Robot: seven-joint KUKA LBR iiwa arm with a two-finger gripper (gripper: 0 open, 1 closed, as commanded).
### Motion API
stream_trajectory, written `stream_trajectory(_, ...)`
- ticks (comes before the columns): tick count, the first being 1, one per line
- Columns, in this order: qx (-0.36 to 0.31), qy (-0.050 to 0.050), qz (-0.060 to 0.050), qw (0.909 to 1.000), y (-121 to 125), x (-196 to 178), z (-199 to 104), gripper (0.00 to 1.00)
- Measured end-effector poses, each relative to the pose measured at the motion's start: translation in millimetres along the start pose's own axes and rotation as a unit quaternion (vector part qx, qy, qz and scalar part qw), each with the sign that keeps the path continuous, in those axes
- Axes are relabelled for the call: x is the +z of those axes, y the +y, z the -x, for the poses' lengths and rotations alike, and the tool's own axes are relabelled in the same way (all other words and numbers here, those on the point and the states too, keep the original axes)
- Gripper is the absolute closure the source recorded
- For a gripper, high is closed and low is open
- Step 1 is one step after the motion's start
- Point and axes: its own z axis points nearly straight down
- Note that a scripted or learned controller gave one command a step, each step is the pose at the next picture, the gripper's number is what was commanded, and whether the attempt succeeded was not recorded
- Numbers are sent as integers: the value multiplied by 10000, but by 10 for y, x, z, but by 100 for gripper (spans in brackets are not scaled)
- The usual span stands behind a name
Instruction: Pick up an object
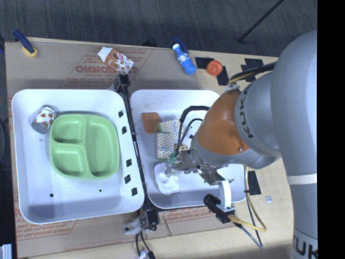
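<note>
In the right bin (226,198), near its front left corner, the pincer (171,172) hangs directly over a pale white object (166,181), which lies just beneath and slightly left of it; whether the pincer is released or clenched cannot be told, so a straight descent looks enough

- Left bin (21,144) and right bin (188,97): smooth white plastic, slightly glossy.
- Green divided plate (84,144): smooth matt plastic.
- Patterned cloth (167,138): soft woven fabric.
- Tabletop (70,63): matt brown cardboard with red print.
- Arm (280,107): smooth grey casing with a satin sheen; orange band (218,131) glossy.
- Blue bottle (185,59): shiny plastic.
</note>
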Motion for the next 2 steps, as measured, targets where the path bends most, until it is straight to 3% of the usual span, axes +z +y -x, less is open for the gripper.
stream_trajectory(1, 63, 3, 29, 10000, 61, -1106, -790, 100)
stream_trajectory(2, 70, 1, 25, 10000, 59, -1103, -783, 0)
